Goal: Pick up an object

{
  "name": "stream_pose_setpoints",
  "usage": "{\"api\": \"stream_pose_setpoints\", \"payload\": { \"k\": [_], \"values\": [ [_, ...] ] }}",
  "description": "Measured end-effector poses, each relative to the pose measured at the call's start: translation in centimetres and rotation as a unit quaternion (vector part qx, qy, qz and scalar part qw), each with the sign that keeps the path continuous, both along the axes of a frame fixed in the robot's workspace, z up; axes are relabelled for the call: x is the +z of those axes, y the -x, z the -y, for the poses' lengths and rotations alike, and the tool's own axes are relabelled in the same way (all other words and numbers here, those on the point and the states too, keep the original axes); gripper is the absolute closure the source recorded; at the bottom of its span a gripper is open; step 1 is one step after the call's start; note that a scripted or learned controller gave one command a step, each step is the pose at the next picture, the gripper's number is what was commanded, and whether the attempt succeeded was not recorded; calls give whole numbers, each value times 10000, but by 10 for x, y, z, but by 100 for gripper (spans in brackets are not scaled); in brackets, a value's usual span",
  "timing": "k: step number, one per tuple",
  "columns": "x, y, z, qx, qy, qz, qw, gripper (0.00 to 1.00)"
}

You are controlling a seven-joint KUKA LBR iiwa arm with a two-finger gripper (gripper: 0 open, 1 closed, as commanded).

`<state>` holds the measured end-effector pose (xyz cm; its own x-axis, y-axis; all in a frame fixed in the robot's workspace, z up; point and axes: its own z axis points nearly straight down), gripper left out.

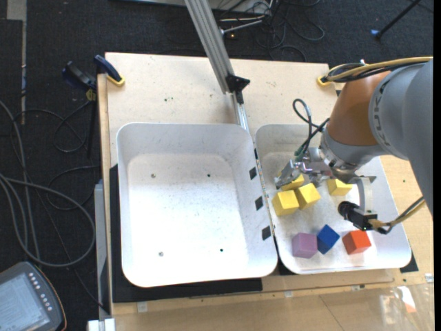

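Arm [386,109] low over yellow blocks [296,196] in right bin [396,254]

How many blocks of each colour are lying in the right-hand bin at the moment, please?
Yellow blocks: 3
Purple block: 1
Blue block: 1
Orange-red block: 1
Total: 6 blocks, all in the right bin.

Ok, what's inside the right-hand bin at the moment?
The right bin holds three yellow blocks, a purple block, a blue block and an orange block. The arm covers the bin's far right part.
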<state>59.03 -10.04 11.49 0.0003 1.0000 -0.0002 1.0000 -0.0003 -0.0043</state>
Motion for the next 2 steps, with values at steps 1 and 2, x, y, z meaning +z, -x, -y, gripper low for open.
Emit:
{"api": "stream_pose_setpoints", "payload": {
  "k": [1,2],
  "values": [
    [-19,-1,0,2,11,34,10000,0],
    [-9,-1,0,-2,6,41,10000,100]
  ]
}}
